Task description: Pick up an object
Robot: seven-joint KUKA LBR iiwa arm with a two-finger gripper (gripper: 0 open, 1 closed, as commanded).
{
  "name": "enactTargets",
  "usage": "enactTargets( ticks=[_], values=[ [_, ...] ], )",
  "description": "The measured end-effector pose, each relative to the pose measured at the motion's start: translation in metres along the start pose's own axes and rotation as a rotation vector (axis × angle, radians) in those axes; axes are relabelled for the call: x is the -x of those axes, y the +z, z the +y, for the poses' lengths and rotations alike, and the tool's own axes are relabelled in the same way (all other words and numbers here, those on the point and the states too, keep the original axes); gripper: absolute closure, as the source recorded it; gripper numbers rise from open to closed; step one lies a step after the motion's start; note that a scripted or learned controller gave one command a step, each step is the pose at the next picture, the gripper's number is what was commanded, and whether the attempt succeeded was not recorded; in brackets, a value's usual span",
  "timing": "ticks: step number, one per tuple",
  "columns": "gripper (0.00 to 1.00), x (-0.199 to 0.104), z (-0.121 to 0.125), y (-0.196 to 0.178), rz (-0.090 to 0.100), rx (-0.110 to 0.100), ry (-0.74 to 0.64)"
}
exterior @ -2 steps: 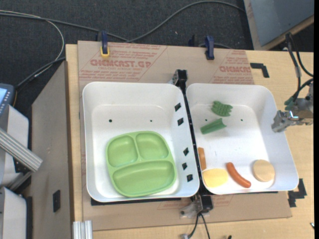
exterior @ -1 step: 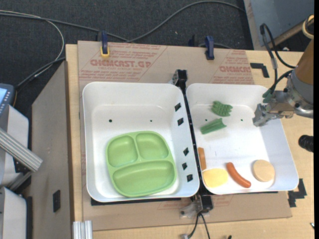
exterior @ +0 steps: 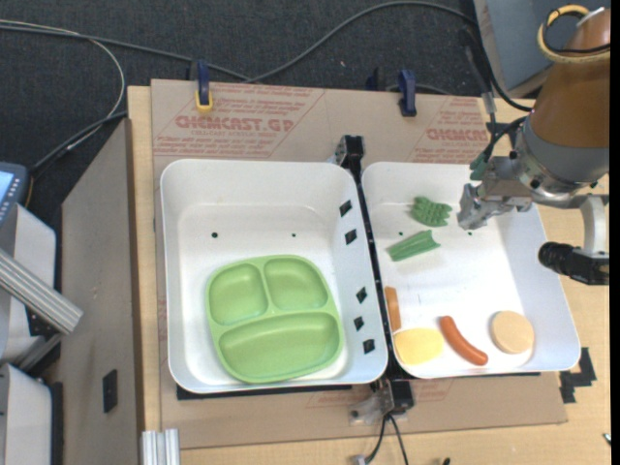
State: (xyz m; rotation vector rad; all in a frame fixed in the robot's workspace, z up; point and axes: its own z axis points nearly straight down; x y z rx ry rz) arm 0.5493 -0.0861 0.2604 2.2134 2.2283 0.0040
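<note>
The gripper point(exterior: 472, 211) hovers at the right bin's point(exterior: 552, 352) upper edge, whether parted or closed I cannot tell, just right of the leafy green toy vegetable point(exterior: 430, 211), probably light, stiff plastic, best pinched across its narrow middle.

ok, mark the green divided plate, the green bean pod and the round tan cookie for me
green divided plate point(exterior: 277, 317): camera view, on the ridge between its compartments.
green bean pod point(exterior: 413, 246): camera view, middle of the pod.
round tan cookie point(exterior: 511, 332): camera view, centre of its top face.
</note>
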Motion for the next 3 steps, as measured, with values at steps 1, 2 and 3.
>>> enactTargets(
  ticks=[1, 2, 3],
  values=[
    [1.00, -0.056, 0.025, 0.012, 0.000, -0.001, 0.000],
    [1.00, -0.100, 0.050, 0.021, -0.001, 0.000, 0.003],
    [1.00, -0.156, 0.071, 0.031, 0.000, 0.000, 0.001]
  ],
)
